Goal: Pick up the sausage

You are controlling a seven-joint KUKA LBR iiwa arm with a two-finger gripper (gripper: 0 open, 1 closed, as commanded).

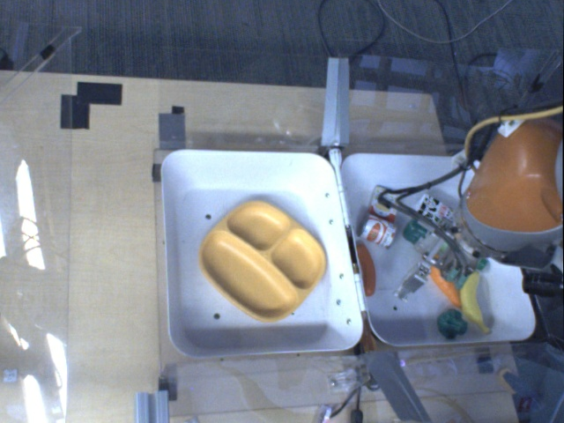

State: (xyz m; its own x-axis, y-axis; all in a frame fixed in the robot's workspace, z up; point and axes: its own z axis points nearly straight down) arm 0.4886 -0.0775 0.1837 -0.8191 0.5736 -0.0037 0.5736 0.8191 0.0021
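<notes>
Camera view from above the bench: I see two shallow white bins side by side, and I will use the grey divider rail (337, 113) between them as my landmark. To the left of the rail, the left bin (181, 236) holds a large yellow three-part tray (263, 258), sitting about in the bin's middle.

To the right of the rail, the right bin (397, 320) holds the small items. The sausage (367, 271), a dark reddish-brown piece, lies lengthwise just beside the rail, against the bin's left wall. A red and white can (379, 232) lies just above it.

My arm reaches in from the right, its orange band (515, 179) over the bin's far side. The gripper (419, 276) hangs further from the rail than the sausage, apart from it and not touching. Nothing sits between its jaws as far as I see (whether they are apart or together I cannot tell; the picture is too blurred there). Beside the gripper, away from the rail, lie an orange carrot (445, 287), a yellow banana (476, 302) and a dark green item (451, 324).
</notes>
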